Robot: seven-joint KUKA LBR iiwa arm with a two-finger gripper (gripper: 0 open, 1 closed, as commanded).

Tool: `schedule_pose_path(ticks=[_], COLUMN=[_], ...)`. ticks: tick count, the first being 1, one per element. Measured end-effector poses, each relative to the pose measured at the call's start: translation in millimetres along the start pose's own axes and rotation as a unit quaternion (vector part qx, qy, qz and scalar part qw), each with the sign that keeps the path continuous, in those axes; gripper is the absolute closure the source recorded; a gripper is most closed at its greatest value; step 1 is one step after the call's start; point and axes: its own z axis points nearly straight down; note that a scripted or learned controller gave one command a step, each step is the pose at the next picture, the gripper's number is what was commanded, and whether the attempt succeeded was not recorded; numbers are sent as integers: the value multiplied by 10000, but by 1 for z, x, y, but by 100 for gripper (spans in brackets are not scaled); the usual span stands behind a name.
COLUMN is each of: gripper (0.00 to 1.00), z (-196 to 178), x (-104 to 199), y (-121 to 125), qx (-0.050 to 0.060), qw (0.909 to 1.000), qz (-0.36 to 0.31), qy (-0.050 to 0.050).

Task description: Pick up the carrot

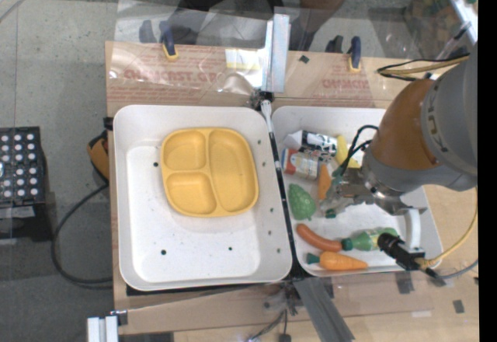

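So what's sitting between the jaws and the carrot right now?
In the camera view, mostly bare white bin floor, with the red sausage-like piece just beside the line from the gripper to the carrot.

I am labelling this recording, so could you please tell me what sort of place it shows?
Probably a robotics lab bench: a grey and orange robot arm reaches over two shallow white bins, one holding plastic toy food such as an orange carrot, the other a yellow divided plate.
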Motion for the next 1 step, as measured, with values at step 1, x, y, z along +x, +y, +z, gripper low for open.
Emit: schedule_pose_path(ticks=[1], gripper=[100], z=[-99], x=[66], y=[56], qx=[-26], qw=[10000], qz=[-80], qy=[7])
